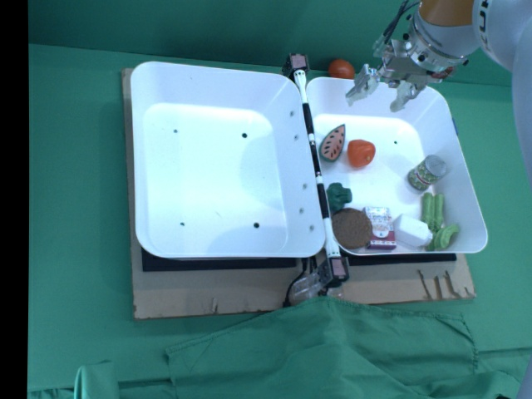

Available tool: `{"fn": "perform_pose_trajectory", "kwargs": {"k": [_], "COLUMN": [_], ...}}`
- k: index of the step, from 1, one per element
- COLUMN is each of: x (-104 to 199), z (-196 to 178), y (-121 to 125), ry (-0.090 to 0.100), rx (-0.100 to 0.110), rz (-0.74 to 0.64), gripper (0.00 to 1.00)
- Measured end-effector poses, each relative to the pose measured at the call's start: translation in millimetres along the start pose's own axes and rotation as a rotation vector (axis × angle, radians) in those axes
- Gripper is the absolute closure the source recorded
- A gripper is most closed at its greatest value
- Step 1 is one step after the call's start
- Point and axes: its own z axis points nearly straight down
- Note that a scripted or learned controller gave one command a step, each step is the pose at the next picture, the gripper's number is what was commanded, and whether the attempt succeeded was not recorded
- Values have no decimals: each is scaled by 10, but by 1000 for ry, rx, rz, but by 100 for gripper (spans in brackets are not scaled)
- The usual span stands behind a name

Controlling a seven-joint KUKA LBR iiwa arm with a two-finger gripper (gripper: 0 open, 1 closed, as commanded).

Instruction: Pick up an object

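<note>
My gripper (383, 92) hangs open over the back edge of the right bin (465, 191), with nothing between its fingers. Below it in the bin lie a watermelon slice (332, 142) and a red pepper-like piece (361, 152). Farther forward are a small tin can (426, 173), a green broccoli piece (338, 195), a brown round patty (352, 228), a red and white carton (380, 225), a white block (412, 231) and green pods (434, 216). An orange-red ball (341, 69) sits just outside the bin's back rim, left of the gripper.
The left bin (145, 156) lies beside the right one, parted by a black and white bar (312, 152). Both rest on cardboard (199, 293) over green cloth. Crumpled green fabric (332, 347) lies at the front.
</note>
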Motion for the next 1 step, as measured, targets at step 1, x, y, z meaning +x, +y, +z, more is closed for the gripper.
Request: {"fn": "perform_pose_trajectory", "kwargs": {"k": [1], "x": [-148], "z": [855], "y": [-466], "ry": [1], "rx": [18], "rz": [9], "gripper": [0]}}
